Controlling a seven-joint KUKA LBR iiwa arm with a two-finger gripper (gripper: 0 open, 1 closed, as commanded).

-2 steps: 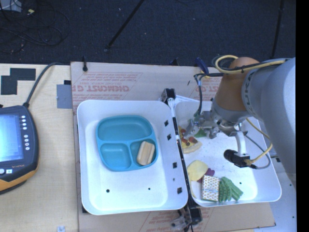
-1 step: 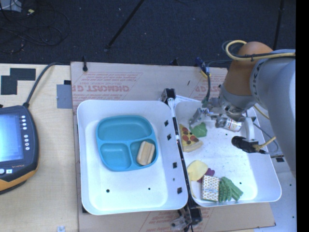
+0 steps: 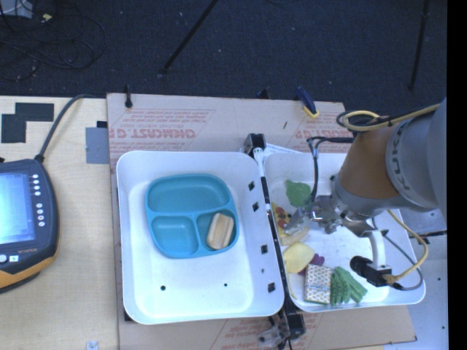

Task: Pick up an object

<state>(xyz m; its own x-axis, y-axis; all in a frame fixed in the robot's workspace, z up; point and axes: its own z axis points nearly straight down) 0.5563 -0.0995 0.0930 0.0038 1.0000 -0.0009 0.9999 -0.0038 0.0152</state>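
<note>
My gripper (image 3: pixel 308 215) is low over the left half of the right white bin (image 3: pixel 408 292), at the end of the grey arm with its orange band (image 3: pixel 368 170). A green leafy piece (image 3: pixel 298 193) lies just behind it. Small red and yellow items (image 3: pixel 282 215) sit against the bin's left wall, right beside the gripper. In front of it lie a pale yellow lump (image 3: pixel 295 257), a small purple piece (image 3: pixel 318 259), a patterned packet (image 3: pixel 317 284) and a green bunch (image 3: pixel 347 285). I see nothing held.
The left white bin (image 3: pixel 146 283) carries a blue divided plate (image 3: pixel 175 214) with a tan bread-like piece (image 3: pixel 220 230) in its right compartment. A black ridge (image 3: pixel 266 224) divides the bins. A tablet pendant (image 3: pixel 22 217) lies on the bench at far left. Cables (image 3: pixel 398 265) trail beside the wrist.
</note>
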